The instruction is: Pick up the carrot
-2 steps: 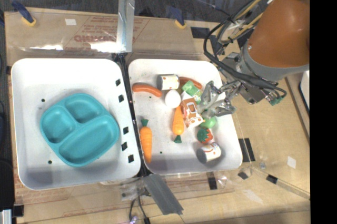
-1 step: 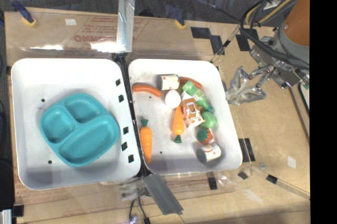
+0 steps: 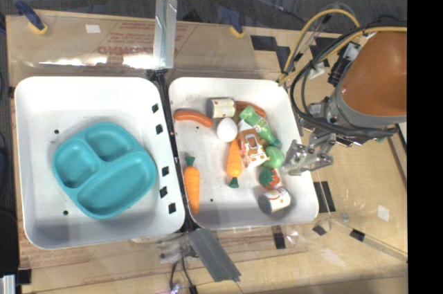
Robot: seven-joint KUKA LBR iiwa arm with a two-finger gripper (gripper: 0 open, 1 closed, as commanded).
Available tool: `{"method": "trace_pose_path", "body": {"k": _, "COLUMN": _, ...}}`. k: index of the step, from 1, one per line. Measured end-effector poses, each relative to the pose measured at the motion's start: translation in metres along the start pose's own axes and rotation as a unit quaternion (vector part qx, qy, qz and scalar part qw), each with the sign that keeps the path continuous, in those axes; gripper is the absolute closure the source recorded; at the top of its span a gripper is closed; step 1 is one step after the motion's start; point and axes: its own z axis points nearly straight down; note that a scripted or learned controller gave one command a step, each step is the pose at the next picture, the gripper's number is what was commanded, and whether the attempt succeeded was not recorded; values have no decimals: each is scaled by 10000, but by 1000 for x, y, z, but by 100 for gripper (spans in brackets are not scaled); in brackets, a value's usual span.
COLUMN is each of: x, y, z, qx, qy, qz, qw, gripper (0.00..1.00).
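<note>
Carrot (image 3: pixel 192 187) lies untouched near the lower left corner of the right bin (image 3: pixel 299 121), just beside the wall that divides the two bins, its green top pointing toward the upper part of the frame and its orange body running down toward the bin's lower edge. A second carrot-like piece (image 3: pixel 234 160) with a green end sits nearer the bin's middle, touching a cluster of toy food that includes a white egg (image 3: pixel 227 129) and a sausage (image 3: pixel 193 117). Nothing of the pick looks done yet: the gripper (image 3: pixel 304 158) hovers over the right rim of that bin, well apart from either carrot, and carries nothing that I can make out. Whether it is parted or closed I cannot tell. Reaching, descending, grasping and lifting all appear to remain. The left bin (image 3: pixel 34 106) holds a teal divided plate (image 3: pixel 104 168)
</note>
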Motion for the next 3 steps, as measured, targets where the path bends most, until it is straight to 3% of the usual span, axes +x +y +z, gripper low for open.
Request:
{"method": "trace_pose_path", "body": {"k": 1, "x": -26, "y": 25, "z": 111, "qx": -29, "qy": -8, "qz": -205, "qw": 9998, "gripper": 100}}
{"method": "trace_pose_path", "body": {"k": 2, "x": -25, "y": 23, "z": 108, "qx": 9, "qy": -5, "qz": -203, "qw": 9998, "gripper": 0}}
{"method": "trace_pose_path", "body": {"k": 3, "x": -64, "y": -1, "z": 156, "qx": 15, "qy": -13, "qz": -1826, "qw": 9832, "gripper": 0}}
